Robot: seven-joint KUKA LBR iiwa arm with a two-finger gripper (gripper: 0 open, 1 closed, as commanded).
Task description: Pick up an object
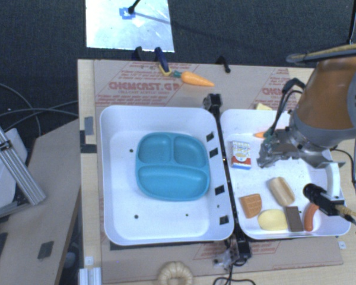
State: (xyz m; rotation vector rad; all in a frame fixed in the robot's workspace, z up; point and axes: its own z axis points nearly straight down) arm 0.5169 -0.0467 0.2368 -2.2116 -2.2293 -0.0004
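Hot-dog bun (281,190) lies in the right bin (244,119), just below the gripper (272,153), whose dark fingers hang slightly spread, pinching nothing. A small carton (241,154) sits beside them; farther left, a blue divided plate (171,165).

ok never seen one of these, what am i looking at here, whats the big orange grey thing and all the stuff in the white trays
The big orange and grey thing is a robot arm reaching in from the right; the dark metal claw at its end is its gripper. One camera looks down at a slant on two shallow white bins. The left bin holds a blue divided plate. The right bin holds toy food: a small carton, a hot dog bun, a bread slice, a yellow piece and a sausage. A toy carrot lies on the board behind. Nothing is seen held.
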